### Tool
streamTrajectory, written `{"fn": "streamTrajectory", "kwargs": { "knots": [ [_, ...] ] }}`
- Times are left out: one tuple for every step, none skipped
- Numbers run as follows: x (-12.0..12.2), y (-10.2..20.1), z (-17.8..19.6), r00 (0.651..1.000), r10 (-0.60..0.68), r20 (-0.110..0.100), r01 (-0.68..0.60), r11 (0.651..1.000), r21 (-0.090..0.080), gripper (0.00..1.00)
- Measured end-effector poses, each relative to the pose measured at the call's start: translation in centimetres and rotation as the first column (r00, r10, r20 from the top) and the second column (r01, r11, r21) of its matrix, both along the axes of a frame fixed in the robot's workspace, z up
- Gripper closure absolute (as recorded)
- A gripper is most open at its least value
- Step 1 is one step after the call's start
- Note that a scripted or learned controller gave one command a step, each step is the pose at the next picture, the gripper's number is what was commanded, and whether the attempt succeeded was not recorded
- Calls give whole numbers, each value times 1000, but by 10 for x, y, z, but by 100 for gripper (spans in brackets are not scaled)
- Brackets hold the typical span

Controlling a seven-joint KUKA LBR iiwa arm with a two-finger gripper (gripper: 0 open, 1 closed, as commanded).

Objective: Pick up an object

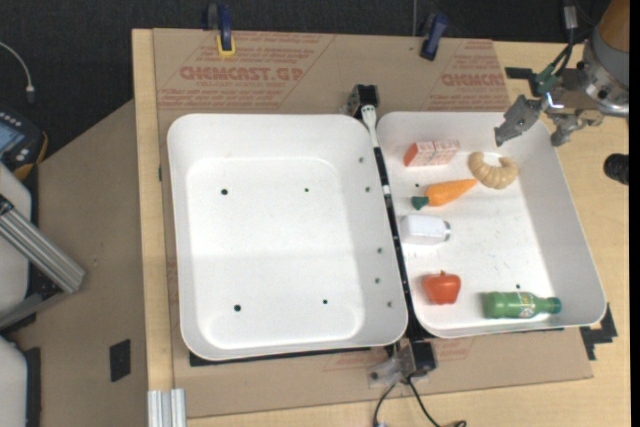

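Note:
The right bin (570,215) holds several small items: an orange-and-white box (432,153), a tan croissant (494,170), a carrot (447,193), a white block (425,230), a red pepper (442,287) and a green bottle (520,305) lying on its side. My gripper (537,126) hangs above the bin's far right corner, just up and right of the croissant. It is open, its two fingers spread apart with nothing between them.
The left bin (200,215) sits beside the right one, the two meeting along a black-hinged seam (385,205). Two clamps (225,25) hold the cardboard sheet at the back. Cables hang at the upper right, behind the arm.

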State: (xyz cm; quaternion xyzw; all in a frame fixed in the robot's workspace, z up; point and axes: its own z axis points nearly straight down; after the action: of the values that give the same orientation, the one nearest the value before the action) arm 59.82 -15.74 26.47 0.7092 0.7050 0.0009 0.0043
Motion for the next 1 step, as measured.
{"fn": "streamTrajectory", "kwargs": {
  "knots": [
    [-7,-71,-9,1000,0,-4,0,1000,0,0]
  ]
}}
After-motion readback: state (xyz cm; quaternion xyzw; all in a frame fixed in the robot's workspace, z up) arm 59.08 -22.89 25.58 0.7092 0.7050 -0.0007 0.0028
